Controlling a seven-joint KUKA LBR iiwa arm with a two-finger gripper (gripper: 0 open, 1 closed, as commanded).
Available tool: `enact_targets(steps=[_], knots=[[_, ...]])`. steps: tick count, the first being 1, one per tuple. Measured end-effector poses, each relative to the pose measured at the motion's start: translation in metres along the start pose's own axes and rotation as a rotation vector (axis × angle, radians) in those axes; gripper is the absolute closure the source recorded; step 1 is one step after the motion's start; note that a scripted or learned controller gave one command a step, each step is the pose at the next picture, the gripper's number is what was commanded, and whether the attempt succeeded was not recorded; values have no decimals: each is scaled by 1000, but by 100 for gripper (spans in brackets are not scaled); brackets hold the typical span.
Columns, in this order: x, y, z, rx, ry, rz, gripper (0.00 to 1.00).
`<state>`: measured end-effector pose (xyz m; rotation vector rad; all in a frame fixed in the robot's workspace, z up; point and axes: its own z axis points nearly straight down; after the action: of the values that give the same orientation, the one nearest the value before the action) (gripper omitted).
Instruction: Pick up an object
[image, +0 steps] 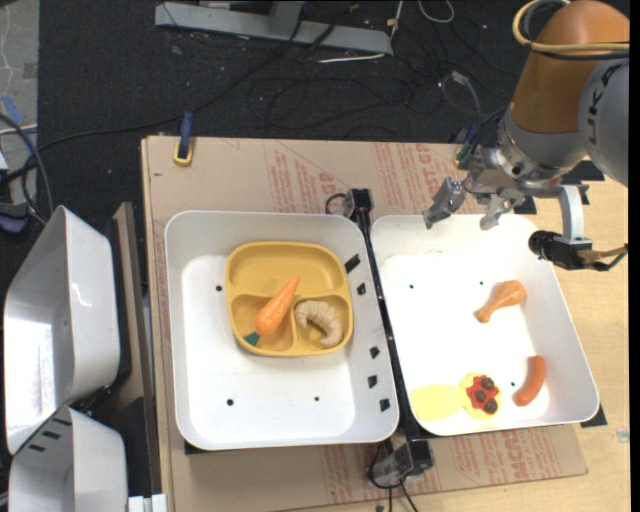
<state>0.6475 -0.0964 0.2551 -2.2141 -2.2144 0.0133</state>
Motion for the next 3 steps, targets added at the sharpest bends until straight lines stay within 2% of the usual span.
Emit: enact_targets(steps=[1,2,3], knots=[[0,2,-8,-13,-1,-2,0],[4,-6,51,-7,-1,1,0],[1,1,112,-9,-1,1,0]])
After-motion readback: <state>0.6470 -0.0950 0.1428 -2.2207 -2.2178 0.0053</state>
